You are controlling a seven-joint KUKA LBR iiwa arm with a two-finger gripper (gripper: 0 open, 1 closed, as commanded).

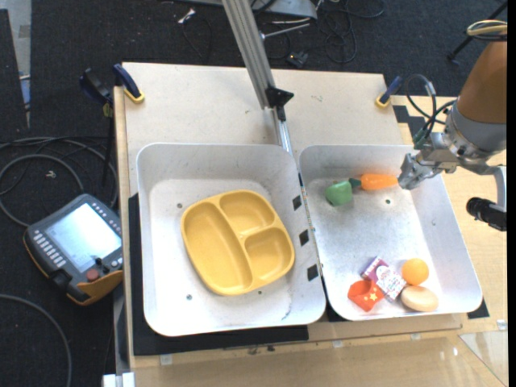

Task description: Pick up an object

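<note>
With the gripper beside the orange end of the toy carrot in the right bin, its jaws' state unclear to me, it should center over the carrot's body before it descends.

A divided tray lies in the left bin; a toy carrot lies in the right bin.

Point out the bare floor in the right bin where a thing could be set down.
The right bin has bare floor across its middle, between the carrot with its green top at the far side and the near-right cluster: red packet, pink packet, orange ball, beige egg. The gripper crowds the carrot's end.
</note>
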